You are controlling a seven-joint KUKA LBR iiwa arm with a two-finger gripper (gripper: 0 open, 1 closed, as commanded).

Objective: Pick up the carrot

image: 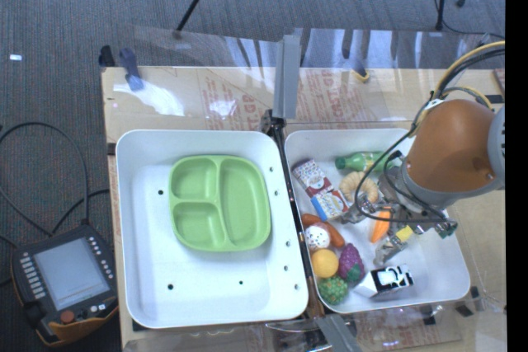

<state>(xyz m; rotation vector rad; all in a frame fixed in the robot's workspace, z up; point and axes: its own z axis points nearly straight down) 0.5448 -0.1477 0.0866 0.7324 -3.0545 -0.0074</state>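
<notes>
Desk (pixel 190 99) of pale wood stands on dark carpet; grey-and-orange arm's jaws (pixel 384 228), over the right bin (pixel 450 276), grasp the small orange carrot (pixel 380 225).

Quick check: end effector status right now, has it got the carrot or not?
End effector: cannot be told whether it is open or closed. It is low in the right bin, right at the carrot; a grasp cannot be confirmed.

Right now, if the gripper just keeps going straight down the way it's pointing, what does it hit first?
Most likely the carrot: the gripper points down into the right bin, and the orange carrot lies right at its fingers. Depth is hard to judge from this slanted view.
</notes>
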